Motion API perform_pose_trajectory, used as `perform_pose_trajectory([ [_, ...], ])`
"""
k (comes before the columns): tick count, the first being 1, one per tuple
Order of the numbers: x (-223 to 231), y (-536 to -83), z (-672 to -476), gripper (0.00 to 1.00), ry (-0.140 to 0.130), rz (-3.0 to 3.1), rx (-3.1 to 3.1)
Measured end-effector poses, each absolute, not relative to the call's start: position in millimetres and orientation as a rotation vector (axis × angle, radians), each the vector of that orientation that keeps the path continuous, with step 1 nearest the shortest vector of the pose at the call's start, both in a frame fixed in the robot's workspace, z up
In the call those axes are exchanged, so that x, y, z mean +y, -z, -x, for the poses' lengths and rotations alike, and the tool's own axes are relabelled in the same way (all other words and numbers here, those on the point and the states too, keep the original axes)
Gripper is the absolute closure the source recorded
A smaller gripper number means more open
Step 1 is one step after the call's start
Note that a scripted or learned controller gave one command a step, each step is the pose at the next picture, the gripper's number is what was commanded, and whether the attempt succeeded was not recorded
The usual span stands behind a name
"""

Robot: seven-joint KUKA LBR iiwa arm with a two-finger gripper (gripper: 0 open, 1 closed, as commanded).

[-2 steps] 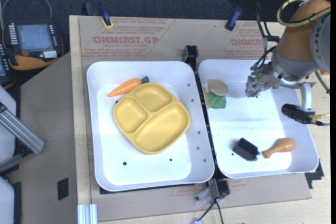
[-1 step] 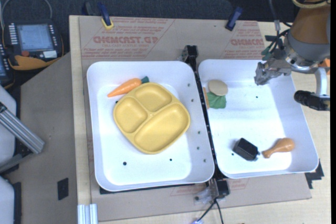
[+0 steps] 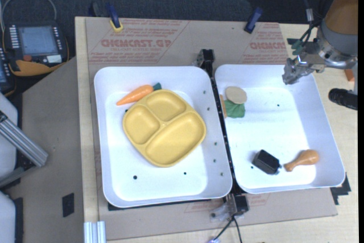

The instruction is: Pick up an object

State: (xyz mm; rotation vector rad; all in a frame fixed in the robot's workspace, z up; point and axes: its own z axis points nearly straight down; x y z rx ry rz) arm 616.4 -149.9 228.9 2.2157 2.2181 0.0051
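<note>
While gripper (image 3: 291,77) hovered over right bin's (image 3: 324,122) far right corner, you couldn't tell its state. Nothing picked yet. Nearest candidates: disc (image 3: 235,94) on green block (image 3: 234,109) by left wall; black block (image 3: 266,161), drumstick (image 3: 301,160) near front edge.

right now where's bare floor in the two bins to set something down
Right bin: open middle between green block and drumstick. Left bin: front strip below yellow divided plate. Crowded: carrot by the plate.
</note>
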Motion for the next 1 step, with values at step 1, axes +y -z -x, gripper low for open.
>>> perform_pose_trajectory([
  [1, -95.2, -220.4, -621.7, 1.00, -0.001, -2.217, 2.229],
])
